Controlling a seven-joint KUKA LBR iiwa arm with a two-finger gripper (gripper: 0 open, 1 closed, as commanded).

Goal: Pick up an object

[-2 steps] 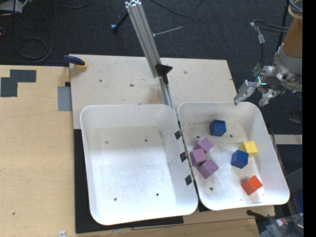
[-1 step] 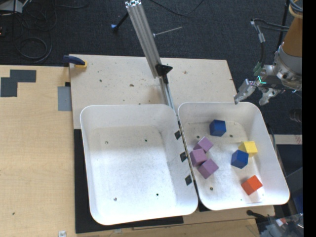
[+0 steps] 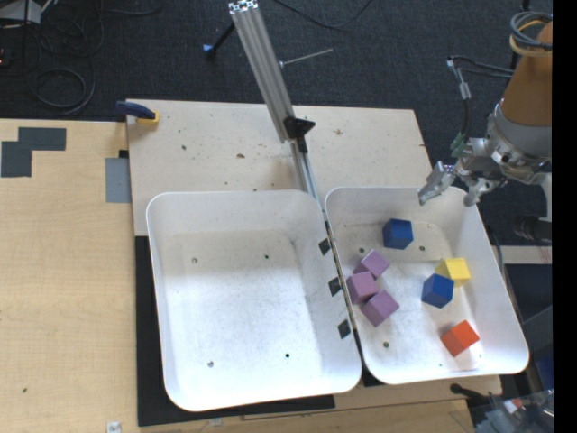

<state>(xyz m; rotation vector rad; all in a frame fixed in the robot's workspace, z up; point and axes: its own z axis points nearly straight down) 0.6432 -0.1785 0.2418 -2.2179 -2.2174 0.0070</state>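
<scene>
The right bin (image 3: 491, 269) holds several small blocks. A blue cube (image 3: 398, 234) lies near its back, and three purple blocks (image 3: 370, 285) cluster against its left wall. A yellow block (image 3: 455, 270) touches a second blue cube (image 3: 436, 290) toward the right, with an orange block (image 3: 461, 337) near the front right corner. My gripper (image 3: 453, 183) hovers above the bin's back right rim, fingers spread apart and open, with nothing between them. It is up and to the right of the nearest blue cube.
The left bin (image 3: 171, 242) sits beside the right one, with black clips along the shared wall. A slanted aluminium post (image 3: 269, 70) rises behind the bins. A blue and yellow clamp (image 3: 137, 112) lies at the board's back left corner.
</scene>
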